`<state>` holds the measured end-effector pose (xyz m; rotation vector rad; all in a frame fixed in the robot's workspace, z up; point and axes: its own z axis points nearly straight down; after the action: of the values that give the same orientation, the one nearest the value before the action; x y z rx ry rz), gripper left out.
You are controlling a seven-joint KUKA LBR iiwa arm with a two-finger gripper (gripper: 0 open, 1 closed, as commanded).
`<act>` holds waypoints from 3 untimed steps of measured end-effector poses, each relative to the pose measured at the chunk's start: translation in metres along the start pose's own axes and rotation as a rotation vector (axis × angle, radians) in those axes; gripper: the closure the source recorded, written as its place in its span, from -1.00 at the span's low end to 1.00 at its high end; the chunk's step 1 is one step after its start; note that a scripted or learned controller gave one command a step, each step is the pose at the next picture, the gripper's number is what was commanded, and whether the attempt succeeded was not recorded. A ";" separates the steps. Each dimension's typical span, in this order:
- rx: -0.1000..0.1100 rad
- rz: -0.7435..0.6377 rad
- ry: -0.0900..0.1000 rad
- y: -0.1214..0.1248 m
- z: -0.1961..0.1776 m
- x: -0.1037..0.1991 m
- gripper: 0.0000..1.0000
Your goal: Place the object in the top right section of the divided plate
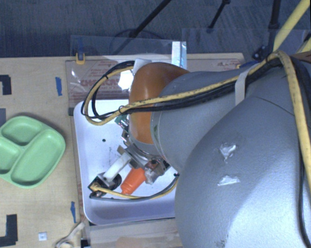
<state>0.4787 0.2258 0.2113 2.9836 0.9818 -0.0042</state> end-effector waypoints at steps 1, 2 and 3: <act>0.001 0.030 -0.002 0.026 -0.038 -0.020 1.00; 0.003 0.125 -0.002 0.044 -0.024 -0.020 1.00; 0.001 0.326 0.001 0.011 0.046 0.011 1.00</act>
<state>0.4941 0.2237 0.1652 3.1041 0.4853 -0.0035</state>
